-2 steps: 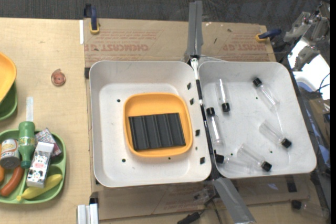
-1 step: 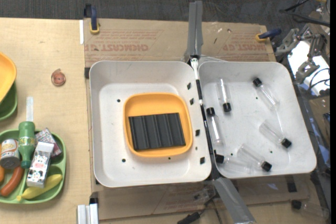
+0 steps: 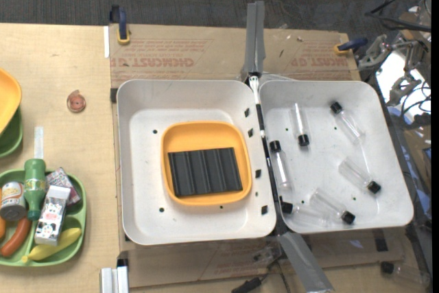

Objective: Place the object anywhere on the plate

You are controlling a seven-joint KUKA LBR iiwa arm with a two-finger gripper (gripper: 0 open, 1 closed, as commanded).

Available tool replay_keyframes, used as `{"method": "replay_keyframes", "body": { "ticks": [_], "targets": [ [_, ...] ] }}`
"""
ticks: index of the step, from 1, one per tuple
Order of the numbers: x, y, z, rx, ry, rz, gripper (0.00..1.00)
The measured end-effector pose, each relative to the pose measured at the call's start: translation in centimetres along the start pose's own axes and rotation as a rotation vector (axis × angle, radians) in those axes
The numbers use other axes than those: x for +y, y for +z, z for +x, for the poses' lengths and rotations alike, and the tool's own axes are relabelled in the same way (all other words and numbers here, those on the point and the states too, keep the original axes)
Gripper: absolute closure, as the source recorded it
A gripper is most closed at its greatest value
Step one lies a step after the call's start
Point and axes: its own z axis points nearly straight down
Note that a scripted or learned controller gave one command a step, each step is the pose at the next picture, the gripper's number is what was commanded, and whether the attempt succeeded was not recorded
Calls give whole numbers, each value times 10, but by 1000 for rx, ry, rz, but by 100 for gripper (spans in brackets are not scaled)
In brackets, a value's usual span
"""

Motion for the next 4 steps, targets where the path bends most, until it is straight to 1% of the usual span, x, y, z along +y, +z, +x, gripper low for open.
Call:
{"method": "replay_keyframes", "body": {
  "ticks": [1, 2, 3, 4],
  "targets": [
    [0, 16, 1, 1, -419, -4, 0],
    [0, 27, 1, 0, -798, -5, 0],
    [1, 39, 1, -1, -1122, -7, 0],
    [1, 41, 1, -3, -1460, -7, 0]
  ]
}}
